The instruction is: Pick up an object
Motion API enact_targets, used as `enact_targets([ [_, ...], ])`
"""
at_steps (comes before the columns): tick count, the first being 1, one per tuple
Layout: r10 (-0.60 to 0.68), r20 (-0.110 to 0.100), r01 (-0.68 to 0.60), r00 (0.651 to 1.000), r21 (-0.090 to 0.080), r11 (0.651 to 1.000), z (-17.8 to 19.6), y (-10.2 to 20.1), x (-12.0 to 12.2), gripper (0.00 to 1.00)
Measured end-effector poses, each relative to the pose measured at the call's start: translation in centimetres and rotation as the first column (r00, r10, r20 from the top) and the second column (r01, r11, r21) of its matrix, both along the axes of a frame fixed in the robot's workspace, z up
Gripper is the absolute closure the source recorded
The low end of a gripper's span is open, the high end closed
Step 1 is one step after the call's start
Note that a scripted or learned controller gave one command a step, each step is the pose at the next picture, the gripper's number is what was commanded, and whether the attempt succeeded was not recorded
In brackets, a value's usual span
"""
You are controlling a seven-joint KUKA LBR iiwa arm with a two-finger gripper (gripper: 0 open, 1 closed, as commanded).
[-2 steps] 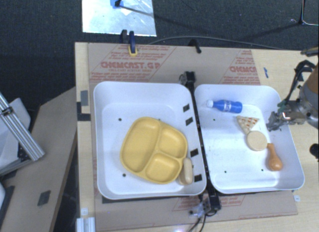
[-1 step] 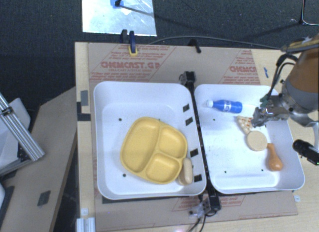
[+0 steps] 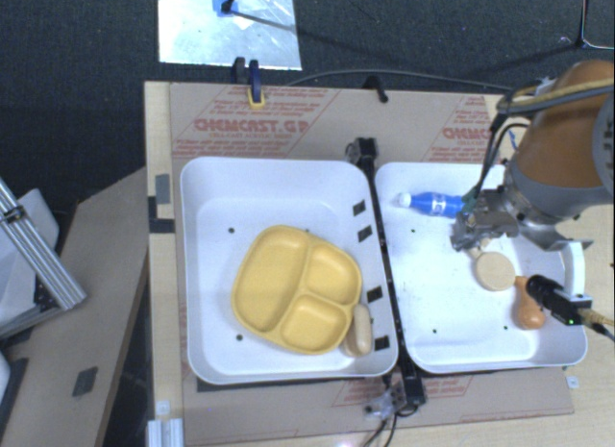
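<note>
The arm reaches into the right bin point(image 3: 423, 339) and its pincer point(image 3: 473, 234) hangs low over the bin floor, just beside the blue bottle point(image 3: 432, 205) and close above a round tan disc point(image 3: 496, 271). Whether the pincer is open or closed cannot be told from this angle, and nothing is visibly caught in it. An orange-brown piece point(image 3: 528, 312) lies near the disc. In the left bin point(image 3: 207, 272) a yellow divided tray point(image 3: 296, 288) sits with a pale bread roll point(image 3: 360, 330) touching its edge. The pick looks not yet done: the approach seems made, but grasping and lifting remain.
</note>
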State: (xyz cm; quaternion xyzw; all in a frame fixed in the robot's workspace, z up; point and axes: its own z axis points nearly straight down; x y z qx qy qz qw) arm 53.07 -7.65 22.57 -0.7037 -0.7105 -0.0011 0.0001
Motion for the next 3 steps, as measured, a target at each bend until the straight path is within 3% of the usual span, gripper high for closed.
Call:
enact_targets([
  [3, 0.0, 0.002, 0.0, 1.0, 0.001, 1.0, 2.1, 16.1, 1.1, 1.0],
])
